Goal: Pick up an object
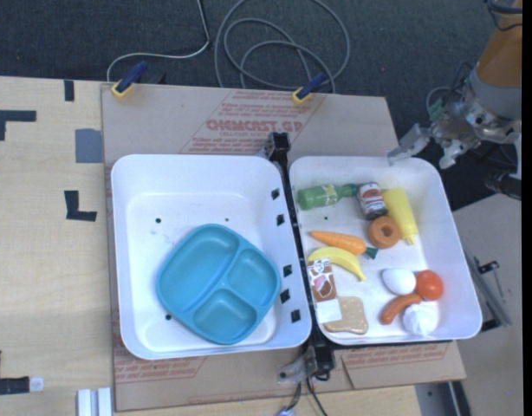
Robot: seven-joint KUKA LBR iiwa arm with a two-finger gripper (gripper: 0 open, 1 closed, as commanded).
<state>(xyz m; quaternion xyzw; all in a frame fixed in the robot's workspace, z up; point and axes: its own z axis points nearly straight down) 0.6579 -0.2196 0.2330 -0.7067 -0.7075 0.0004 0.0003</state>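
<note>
I see the gripper (pixel 422 146) hovering at the right bin's (pixel 452 232) far right corner, holding nothing; whether it is spread I cannot tell. The yellow bottle (pixel 402 214) and doughnut (pixel 385 231) lie just below it inside the bin.

In the right bin (pixel 448 232) your open floor lies at 12 to 1 o'clock, above the green bottle (pixel 325 196) and yellow bottle (pixel 403 215). From 3 through 9 o'clock toys crowd it: donut (pixel 385 231), carrot (pixel 339 242), banana (pixel 340 259), egg (pixel 399 280), tomato (pixel 429 284). The blue plate (pixel 217 282) fills the left bin (pixel 127 232) from centre to 5 o'clock; its 12 o'clock strip is free.
</note>
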